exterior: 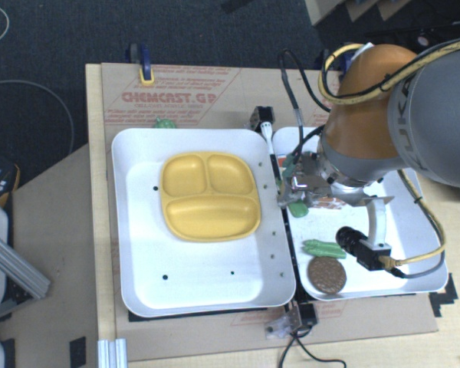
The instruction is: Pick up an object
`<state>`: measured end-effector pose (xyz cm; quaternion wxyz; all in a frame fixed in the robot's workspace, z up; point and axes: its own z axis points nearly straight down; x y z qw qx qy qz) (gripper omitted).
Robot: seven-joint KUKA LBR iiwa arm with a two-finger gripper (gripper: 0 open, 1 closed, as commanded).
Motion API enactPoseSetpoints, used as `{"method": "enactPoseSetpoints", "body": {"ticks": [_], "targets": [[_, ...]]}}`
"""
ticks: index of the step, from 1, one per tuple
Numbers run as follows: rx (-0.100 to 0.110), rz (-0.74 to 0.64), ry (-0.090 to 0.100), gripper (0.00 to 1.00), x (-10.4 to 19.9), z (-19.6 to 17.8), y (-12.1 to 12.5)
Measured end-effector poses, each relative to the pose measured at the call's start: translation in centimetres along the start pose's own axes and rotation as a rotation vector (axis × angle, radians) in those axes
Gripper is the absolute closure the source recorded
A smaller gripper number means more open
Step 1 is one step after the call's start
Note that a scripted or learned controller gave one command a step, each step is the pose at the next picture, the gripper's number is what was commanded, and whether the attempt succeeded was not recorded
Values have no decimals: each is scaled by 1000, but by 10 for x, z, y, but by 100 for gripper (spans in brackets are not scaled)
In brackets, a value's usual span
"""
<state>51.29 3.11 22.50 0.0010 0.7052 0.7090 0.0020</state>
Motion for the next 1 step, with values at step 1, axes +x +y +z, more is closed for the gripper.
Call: {"method": "enactPoseSetpoints", "body": {"ticks": [1], "targets": [[-5, -2, 2, 100, 43, -79, -18]]}}
